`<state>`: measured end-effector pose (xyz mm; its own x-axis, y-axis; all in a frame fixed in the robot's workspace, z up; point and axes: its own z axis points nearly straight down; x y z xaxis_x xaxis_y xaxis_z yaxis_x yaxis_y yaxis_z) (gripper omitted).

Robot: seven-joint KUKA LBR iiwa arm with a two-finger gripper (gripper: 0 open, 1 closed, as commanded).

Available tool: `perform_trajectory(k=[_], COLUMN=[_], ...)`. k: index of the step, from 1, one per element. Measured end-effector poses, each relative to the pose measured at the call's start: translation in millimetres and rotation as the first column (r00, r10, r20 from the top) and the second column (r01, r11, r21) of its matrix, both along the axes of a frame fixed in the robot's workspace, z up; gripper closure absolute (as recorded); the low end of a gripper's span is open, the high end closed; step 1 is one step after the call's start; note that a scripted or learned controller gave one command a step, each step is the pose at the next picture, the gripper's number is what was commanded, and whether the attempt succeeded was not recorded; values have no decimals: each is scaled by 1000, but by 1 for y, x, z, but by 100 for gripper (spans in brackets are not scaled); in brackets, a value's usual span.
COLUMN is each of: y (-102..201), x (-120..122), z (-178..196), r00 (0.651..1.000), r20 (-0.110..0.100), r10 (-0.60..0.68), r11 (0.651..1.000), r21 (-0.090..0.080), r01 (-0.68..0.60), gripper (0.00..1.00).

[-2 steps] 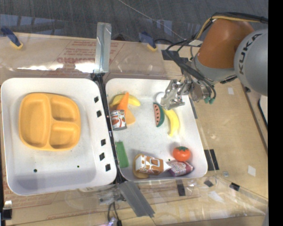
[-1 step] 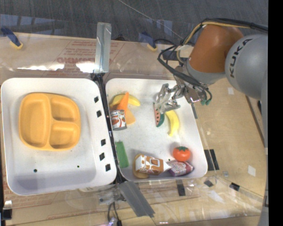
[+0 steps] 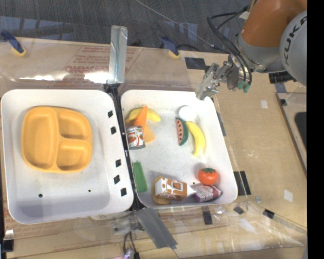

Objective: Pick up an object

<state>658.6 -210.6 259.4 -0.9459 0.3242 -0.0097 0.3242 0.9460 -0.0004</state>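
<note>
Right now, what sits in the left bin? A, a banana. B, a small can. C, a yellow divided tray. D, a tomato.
C: the yellow divided tray lies in the left bin, while the banana, tomato and can are all in the right bin.

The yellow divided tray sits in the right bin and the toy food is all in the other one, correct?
Not quite: the camera view shows the yellow divided tray in the left bin. The toy food, such as the banana and tomato, lies in the right bin.
</note>
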Motion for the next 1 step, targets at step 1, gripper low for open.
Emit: perform_trajectory(k=[1], y=[73], x=[-40], z=[-126], r00=[992], r20=[-18], r10=[125], r11=[992], r21=[9], r01=[-125], gripper=[100])
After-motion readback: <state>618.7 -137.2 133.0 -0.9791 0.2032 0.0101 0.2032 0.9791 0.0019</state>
